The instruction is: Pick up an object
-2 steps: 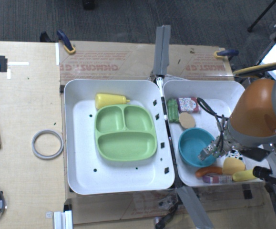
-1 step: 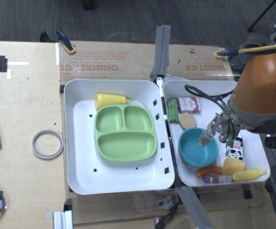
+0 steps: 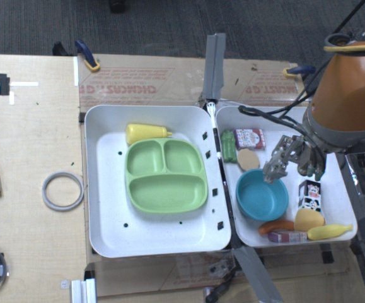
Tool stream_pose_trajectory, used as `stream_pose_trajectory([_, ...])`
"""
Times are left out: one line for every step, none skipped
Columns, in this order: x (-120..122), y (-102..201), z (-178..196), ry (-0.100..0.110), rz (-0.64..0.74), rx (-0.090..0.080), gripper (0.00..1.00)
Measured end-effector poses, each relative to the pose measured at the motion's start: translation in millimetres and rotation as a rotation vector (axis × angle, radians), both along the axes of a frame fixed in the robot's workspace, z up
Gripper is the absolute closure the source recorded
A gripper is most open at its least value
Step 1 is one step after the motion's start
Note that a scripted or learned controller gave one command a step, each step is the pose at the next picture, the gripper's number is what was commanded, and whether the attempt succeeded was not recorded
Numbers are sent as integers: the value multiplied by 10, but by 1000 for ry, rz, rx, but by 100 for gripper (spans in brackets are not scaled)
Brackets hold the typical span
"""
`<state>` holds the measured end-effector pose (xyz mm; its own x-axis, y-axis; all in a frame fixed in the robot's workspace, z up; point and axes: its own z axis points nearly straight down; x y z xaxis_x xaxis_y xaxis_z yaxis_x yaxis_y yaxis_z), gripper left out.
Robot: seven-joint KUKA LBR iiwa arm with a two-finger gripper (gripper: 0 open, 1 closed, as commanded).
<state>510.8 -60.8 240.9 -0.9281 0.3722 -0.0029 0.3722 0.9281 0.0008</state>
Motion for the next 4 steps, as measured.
stream_pose_trajectory([219,-237,222,1,-60,0,100])
stream_pose_trajectory([1091,-572,-956,1,-44,-1,100])
stream_pose_trajectory([1093,-572,-951,0,-44,-1,0])
stream_pose_trajectory([903,-869,-217,-1,-349,0,0])
